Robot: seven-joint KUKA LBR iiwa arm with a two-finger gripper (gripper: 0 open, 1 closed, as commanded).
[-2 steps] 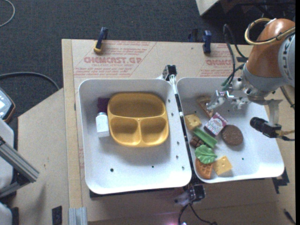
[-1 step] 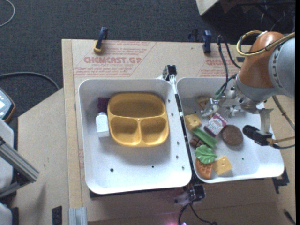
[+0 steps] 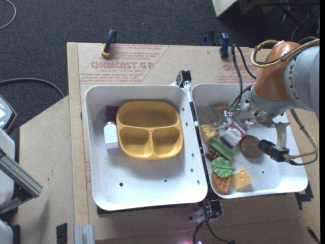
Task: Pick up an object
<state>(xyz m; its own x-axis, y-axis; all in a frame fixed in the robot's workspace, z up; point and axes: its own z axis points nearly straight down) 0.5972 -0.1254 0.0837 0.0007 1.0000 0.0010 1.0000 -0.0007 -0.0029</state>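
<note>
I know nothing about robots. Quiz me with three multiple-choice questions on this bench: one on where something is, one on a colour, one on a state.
1. The yellow three-compartment plastic tray lies in:
A the left white bin
B the right white bin
C the floor

2. The band above the robot's wrist is:
A blue
B orange
C green

3. The tray's compartments are:
A filled with toys
B bare
C lidded

A: the tray sits inside the left white bin.
B: orange shows above the grey arm.
B: bare yellow plastic shows in all three.
</note>
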